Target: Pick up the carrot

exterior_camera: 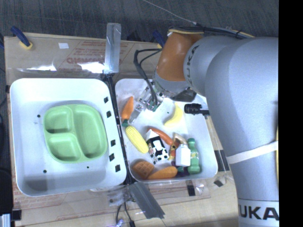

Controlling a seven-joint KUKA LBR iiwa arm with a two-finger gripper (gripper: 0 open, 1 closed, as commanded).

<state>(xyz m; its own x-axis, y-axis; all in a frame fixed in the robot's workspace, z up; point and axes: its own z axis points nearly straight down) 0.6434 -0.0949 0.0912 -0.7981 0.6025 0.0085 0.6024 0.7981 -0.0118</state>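
With the carrot (127, 108) lying against the left wall of the right bin (204, 141), upper centre of the frame, the gripper (147, 101) is hovering beside it, fingers apparently open and empty, risking a wall-blocked grasp or nudging the corn (136, 139).

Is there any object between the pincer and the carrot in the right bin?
No. In the camera view the pincer hangs just right of the carrot, with bare white bin floor between them. The corn cob lies lower, outside that gap.
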